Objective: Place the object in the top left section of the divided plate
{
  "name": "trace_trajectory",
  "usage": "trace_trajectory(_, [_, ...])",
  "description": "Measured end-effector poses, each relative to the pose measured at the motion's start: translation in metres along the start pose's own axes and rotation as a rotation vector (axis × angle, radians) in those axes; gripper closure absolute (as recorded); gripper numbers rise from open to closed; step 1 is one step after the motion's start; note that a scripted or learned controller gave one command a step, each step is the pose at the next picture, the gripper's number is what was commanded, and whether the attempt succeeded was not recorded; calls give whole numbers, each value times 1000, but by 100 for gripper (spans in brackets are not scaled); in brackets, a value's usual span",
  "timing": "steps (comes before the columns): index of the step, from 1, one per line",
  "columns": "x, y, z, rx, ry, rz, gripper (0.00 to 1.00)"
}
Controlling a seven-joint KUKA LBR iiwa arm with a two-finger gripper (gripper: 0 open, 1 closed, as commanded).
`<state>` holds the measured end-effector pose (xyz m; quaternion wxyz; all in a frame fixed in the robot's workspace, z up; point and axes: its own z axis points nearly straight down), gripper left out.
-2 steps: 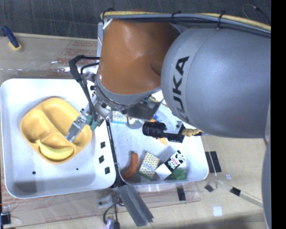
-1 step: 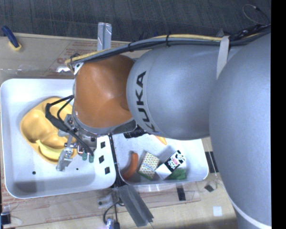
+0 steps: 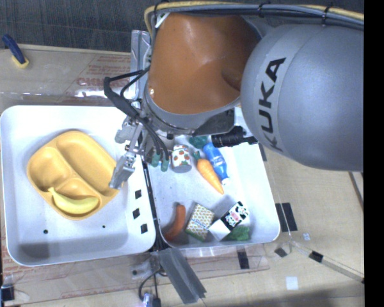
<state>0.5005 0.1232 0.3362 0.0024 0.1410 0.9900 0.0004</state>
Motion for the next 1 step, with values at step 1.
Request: trace_trajectory(1, [41,48,169,3,8,-189,0])
